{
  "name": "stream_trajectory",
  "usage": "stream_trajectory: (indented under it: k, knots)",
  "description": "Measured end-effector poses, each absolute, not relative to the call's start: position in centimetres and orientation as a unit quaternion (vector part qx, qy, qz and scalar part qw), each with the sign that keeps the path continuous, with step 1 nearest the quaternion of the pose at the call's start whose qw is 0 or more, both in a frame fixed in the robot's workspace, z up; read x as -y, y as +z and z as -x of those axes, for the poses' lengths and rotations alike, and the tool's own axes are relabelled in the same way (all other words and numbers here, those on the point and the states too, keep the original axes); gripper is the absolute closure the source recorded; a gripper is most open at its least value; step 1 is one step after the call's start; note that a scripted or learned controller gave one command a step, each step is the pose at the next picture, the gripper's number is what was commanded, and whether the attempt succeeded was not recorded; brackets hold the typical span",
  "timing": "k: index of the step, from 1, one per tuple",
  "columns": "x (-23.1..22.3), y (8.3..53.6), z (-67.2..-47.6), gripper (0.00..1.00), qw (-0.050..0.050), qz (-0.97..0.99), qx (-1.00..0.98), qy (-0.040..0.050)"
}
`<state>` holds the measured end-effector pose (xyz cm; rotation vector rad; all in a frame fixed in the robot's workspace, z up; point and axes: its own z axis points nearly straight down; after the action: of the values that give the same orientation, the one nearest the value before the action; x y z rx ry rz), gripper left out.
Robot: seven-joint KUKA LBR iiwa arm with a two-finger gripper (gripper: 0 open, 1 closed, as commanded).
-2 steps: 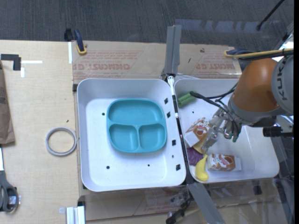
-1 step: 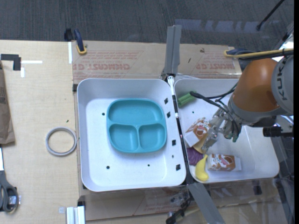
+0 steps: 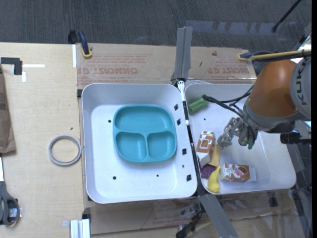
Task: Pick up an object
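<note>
My gripper (image 3: 234, 135) hangs over the middle of the right bin (image 3: 277, 175), fingers pointing down and left, with nothing visible between them. Just left of it lies a small orange-and-white packet (image 3: 205, 142). Below that, a yellow banana (image 3: 214, 171) runs toward the bin's front edge, with a purple item (image 3: 206, 171) against its left side. A flat orange-and-white snack pack (image 3: 237, 173) lies below the gripper. A green object (image 3: 197, 104) rests at the bin's back left corner.
The left bin (image 3: 96, 172) holds a teal divided plate (image 3: 145, 133). A grey divider post (image 3: 183, 53) stands between the bins at the back. On the bench to the left lie a tape ring (image 3: 64, 149) and scissors (image 3: 8, 209).
</note>
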<state>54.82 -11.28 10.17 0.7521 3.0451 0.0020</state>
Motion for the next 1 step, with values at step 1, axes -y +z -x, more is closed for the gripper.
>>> stream_trajectory:
  k: [1]
  knots:
    - [11.81, 9.22, -64.45, 1.00, 0.002, -0.341, -0.940, -0.0003]
